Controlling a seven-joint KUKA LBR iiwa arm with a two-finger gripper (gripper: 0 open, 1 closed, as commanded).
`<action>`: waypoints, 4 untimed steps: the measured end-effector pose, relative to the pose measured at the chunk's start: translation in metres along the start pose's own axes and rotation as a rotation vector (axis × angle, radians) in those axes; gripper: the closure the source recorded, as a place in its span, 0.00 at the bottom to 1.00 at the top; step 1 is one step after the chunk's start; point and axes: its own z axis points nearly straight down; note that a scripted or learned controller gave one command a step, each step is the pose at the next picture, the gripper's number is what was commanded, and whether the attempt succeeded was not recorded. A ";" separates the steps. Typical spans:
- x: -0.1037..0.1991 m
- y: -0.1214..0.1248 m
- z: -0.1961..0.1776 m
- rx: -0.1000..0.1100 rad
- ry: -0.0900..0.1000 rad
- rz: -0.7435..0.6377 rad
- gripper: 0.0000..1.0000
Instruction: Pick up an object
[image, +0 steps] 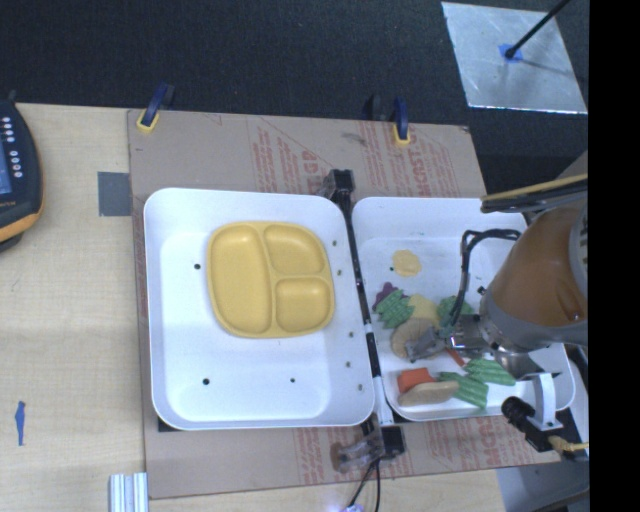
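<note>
Yellow divided plate (270, 278) in left bin (175, 300), claw (440, 343) over toy food (405, 310) in right bin (440, 215)

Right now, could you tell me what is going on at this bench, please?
A robot arm reaches in from the right over the right bin, which holds a heap of toy food. Its gripper is down among the pieces, but nothing is visibly held. The left bin holds a yellow plate, untouched.

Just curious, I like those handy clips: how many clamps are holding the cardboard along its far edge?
2. A yellow-handled clamp grips the far edge above the left bin, and a blue one above the right bin. The arm may hide others.
</note>
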 end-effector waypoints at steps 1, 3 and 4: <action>-0.037 0.064 -0.004 -0.004 0.001 -0.001 0.00; -0.019 0.072 -0.001 0.001 0.002 -0.002 1.00; -0.054 0.101 -0.044 -0.001 0.001 0.002 1.00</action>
